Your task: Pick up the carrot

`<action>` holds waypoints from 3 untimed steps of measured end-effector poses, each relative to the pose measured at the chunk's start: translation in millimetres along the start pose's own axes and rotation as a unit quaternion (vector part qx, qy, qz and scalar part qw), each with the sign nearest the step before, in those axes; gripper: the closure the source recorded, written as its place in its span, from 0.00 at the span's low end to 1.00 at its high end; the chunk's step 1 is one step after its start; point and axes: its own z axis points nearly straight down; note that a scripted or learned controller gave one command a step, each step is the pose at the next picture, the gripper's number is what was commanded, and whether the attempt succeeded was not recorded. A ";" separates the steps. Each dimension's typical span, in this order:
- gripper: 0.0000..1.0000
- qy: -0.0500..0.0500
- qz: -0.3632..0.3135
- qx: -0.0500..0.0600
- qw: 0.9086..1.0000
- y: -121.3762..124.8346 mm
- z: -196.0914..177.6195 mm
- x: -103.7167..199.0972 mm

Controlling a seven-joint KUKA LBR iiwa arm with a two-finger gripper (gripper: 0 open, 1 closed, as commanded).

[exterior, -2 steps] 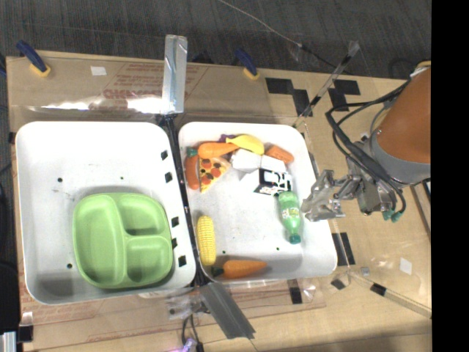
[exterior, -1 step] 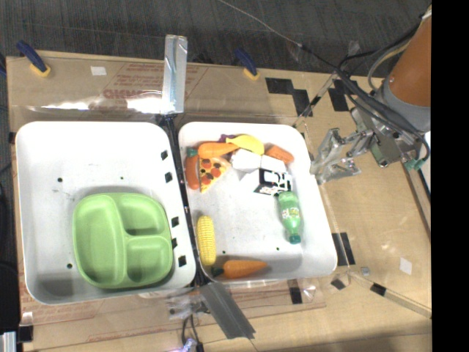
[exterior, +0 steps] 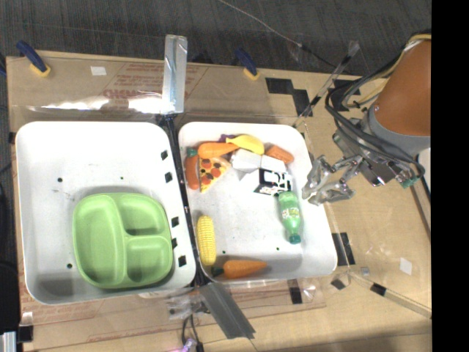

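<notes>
The carrot point(exterior: 244, 268) is orange and lies on its side against the front wall of the right bin point(exterior: 316, 235), just right of a corn cob point(exterior: 207, 239). My gripper point(exterior: 316, 186) hovers over the bench just outside that bin's right wall, about level with the green bottle point(exterior: 290, 215). It is open, with nothing between its fingers. The carrot lies well to its front left, apart from it.
The right bin's back holds a pizza slice point(exterior: 206, 171), a yellow banana point(exterior: 248, 144), other orange food pieces point(exterior: 278, 153) and a black-and-white box point(exterior: 272, 179). In the left bin point(exterior: 44, 152) sits a green divided plate point(exterior: 123, 237). Cables point(exterior: 352, 116) hang by the arm.
</notes>
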 end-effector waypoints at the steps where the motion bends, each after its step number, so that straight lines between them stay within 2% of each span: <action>1: 1.00 -0.001 -0.162 0.001 0.987 -26.9 16.8 -45.2; 2: 1.00 0.000 -0.293 0.000 0.956 19.6 22.6 33.3; 3: 1.00 -0.001 -0.381 0.002 0.925 20.3 -5.9 33.2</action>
